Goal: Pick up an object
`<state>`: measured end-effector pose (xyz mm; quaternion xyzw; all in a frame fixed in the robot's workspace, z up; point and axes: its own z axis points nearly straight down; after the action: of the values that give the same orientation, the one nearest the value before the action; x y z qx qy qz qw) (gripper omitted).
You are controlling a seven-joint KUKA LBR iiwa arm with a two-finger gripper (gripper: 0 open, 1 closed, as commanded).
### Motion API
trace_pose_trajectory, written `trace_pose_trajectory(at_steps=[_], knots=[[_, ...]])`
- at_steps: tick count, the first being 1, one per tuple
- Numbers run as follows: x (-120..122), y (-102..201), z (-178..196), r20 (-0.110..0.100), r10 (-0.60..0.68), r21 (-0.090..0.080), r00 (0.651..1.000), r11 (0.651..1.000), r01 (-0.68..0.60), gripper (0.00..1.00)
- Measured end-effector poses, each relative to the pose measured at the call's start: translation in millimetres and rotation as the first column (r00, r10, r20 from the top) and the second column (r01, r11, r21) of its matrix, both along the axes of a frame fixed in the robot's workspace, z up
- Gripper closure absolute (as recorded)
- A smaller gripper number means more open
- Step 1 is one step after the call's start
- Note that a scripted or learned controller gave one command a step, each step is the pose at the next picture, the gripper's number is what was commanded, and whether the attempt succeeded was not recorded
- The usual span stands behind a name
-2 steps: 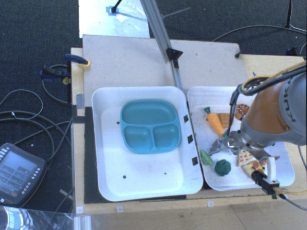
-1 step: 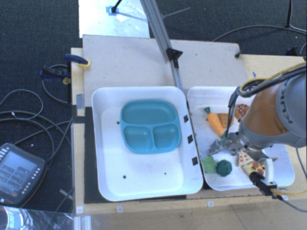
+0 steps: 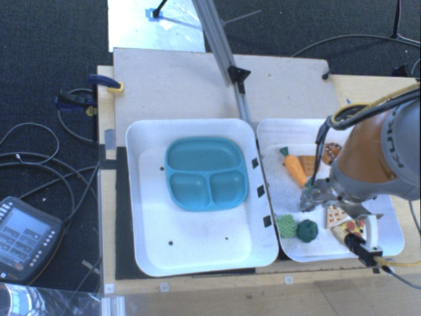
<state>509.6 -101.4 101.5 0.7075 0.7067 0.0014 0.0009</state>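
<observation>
— Where is your gripper?
— My gripper [image 3: 309, 199] hangs low in the right bin [image 3: 388, 242]; whether it is clenched, I cannot tell.
— And the objects?
— A carrot [image 3: 295, 169] lies at eleven o'clock from it, a green ball [image 3: 306, 230] at six. The blue plate [image 3: 205, 174] sits in the left bin [image 3: 148, 242].

Grey arm [image 3: 385, 153] from the right, wrist bent down, hand [image 3: 309, 199] low.
</observation>
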Motion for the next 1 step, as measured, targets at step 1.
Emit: trace_pose_trajectory(at_steps=[1], knots=[[4.9,1.7,63.7,0.006,0.008,-0.002,1.000,1.000,-0.008,1.00]])
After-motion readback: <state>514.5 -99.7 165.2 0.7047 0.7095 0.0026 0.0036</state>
